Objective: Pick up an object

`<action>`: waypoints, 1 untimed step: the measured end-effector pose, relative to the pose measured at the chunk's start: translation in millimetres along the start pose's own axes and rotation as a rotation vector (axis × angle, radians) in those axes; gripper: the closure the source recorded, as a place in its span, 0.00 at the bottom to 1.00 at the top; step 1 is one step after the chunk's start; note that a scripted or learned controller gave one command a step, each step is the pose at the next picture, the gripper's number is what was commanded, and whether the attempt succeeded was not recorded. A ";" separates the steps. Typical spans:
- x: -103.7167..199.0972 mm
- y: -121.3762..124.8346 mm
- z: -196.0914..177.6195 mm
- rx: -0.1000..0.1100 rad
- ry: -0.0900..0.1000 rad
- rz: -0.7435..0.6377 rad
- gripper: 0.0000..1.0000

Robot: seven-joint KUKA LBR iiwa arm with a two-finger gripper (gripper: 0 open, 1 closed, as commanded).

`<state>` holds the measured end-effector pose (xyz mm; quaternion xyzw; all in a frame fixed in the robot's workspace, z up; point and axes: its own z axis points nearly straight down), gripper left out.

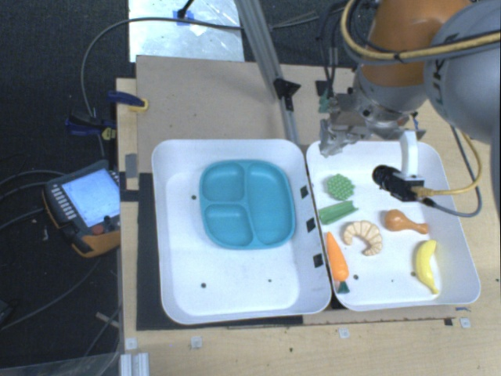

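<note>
Checking pick status: anything lifted yet?

B: No, nothing picked as far as I can see. Six toy foods lie flat in the right bin [391,280]: round green knobbly piece [340,186], green pod [337,211] just below it, croissant [364,236], carrot [337,257] along the left wall, drumstick [405,222], and banana [427,265] near the lower right corner. The left bin [180,210] has a blue divided plate [246,204].

A: Claw?

B: The claw [335,141] sits over the right bin's upper left corner, on the far side of the knobbly piece and apart from it. Open or closed, I can't tell; this angle doesn't resolve it. No object is visible in it, and it's not touching any toy that I can make out.

A: So what's left?

B: My read: the whole grasp. Choose a target, line up, descend, close, lift. Nearest candidates are the knobbly piece and the pod. The pod lies at a slant, so the claw should cross its short side. The carrot is tight to the wall, so a poor choice.
</note>
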<state>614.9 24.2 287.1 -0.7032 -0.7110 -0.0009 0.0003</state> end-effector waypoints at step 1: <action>54.4 -4.5 20.6 0.001 0.000 0.001 1.00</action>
